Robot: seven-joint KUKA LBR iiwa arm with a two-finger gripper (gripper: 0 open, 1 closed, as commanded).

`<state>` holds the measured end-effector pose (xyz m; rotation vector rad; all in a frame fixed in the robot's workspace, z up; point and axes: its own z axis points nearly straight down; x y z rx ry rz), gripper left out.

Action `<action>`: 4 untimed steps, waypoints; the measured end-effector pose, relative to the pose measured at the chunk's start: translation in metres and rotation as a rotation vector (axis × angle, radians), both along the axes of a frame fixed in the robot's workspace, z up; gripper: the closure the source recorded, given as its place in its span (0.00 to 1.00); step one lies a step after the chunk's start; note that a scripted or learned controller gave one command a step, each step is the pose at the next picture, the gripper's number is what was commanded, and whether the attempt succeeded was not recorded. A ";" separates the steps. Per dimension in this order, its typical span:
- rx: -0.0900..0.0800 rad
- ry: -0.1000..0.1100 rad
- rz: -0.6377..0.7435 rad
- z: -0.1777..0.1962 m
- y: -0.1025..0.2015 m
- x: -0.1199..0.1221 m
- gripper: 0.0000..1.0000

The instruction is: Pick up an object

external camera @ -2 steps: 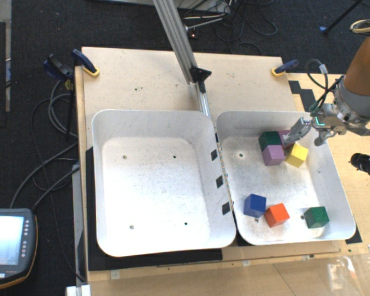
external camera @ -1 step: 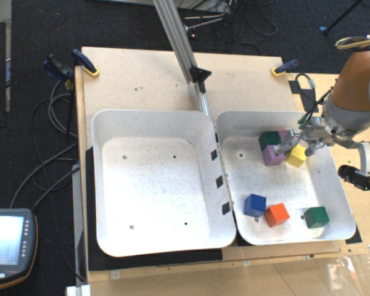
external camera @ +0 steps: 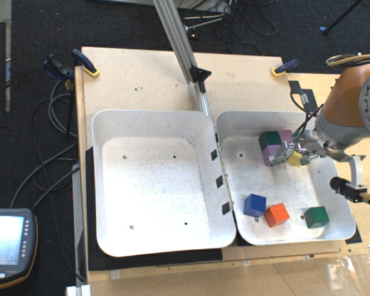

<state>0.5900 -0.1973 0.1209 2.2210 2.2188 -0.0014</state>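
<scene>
Where the jaws (external camera: 290, 152) reach, their spread is unclear.

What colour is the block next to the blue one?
Orange. The orange block sits right beside the blue block, seen in the camera view.

A tan bench (external camera: 148, 79) stood on dark carpet (external camera: 37, 17). Cables (external camera: 43, 159) ran left of the bench, a screen pendant (external camera: 9, 245) lay at its lower left, and a metal rail (external camera: 176, 26) crossed its top edge.
</scene>
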 end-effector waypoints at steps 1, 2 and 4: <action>-0.005 -0.019 0.001 -0.002 -0.001 0.006 0.00; -0.003 -0.013 0.002 0.005 -0.001 0.004 1.00; -0.001 -0.007 0.003 0.118 -0.006 0.000 1.00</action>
